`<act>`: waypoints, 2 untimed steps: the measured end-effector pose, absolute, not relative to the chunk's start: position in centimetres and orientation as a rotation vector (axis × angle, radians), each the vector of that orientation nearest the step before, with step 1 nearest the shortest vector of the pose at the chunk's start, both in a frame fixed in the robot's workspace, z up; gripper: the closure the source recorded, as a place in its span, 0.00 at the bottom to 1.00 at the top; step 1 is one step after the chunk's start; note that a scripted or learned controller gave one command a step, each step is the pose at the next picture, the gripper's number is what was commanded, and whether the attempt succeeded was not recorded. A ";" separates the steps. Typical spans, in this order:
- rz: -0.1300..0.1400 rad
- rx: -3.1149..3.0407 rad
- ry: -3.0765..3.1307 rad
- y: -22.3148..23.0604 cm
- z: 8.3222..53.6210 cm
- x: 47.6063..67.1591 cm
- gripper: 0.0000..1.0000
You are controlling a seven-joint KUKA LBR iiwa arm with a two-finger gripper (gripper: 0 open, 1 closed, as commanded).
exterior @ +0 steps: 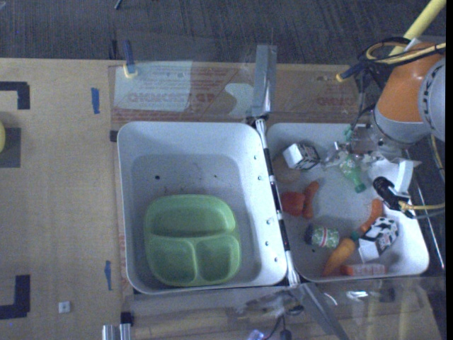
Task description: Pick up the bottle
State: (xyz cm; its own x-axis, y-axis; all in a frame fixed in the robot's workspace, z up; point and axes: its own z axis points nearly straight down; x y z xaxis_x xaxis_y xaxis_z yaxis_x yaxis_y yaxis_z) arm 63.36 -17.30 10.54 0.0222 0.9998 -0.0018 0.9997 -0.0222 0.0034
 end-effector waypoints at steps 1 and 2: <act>0.005 2.240 2.193 -17.2 11.6 63.5 1.00; 0.002 2.445 1.967 -12.6 24.9 65.7 1.00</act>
